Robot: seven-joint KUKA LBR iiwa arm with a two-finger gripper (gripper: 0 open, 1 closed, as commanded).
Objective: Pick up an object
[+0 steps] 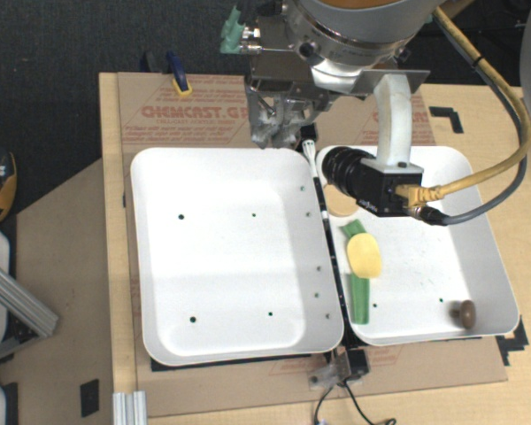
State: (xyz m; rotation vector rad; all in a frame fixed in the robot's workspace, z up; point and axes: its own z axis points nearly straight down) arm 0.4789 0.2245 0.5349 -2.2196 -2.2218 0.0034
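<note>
Yellow lump point(365, 256) lies across a green stick point(359, 292) in the view's right-hand bin point(429, 264), near the divider, while my gripper point(281, 124) hangs over the bins' far edge, spread or closed I cannot tell, so I judge the approach is yet to come: next I must travel across and descend squarely onto it.

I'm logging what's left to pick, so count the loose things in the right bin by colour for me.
Yellow: 1, the round yellow piece
Green: 1, the green stick lying under it
Brown: 1, the small brown lump near the bin's front right corner
Tan: 1, the tan piece, partly hidden under the arm's black camera
Total: 4
</note>
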